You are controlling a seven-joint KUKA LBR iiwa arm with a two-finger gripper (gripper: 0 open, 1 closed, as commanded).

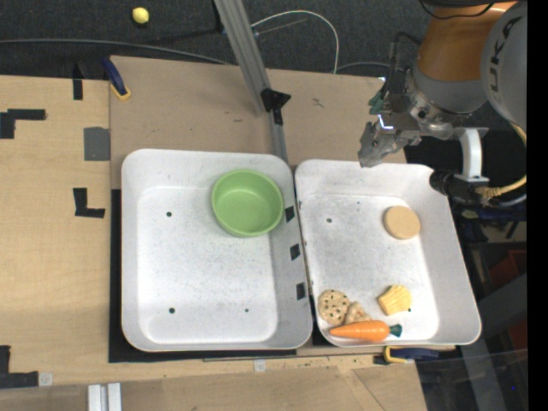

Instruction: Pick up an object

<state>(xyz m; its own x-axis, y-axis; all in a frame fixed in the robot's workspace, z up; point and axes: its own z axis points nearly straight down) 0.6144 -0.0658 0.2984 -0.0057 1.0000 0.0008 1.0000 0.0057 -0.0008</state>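
Pincer (377,148): seen above the far rim of the right bin (445,229), hung from the grey arm (467,50) with its orange band. Nothing is seen between its tips; whether it is open or closed cannot be told.

Disc (402,222): tan, round, laid flat in the right bin, nearest of all items to the pincer, toward the viewer and slightly right of it, apart from it.

Cracker (395,299): yellow, ridged, placed well nearer the viewer than the pincer.

Cookie (333,304): brown, speckled, set left of the cracker, just beside the carrot.

Carrot (364,332): orange with green tip, laid along the near wall, farthest from the pincer within that bin.

Bowl (247,202): green, upright, kept in the left bin (145,255), well left of the pincer.
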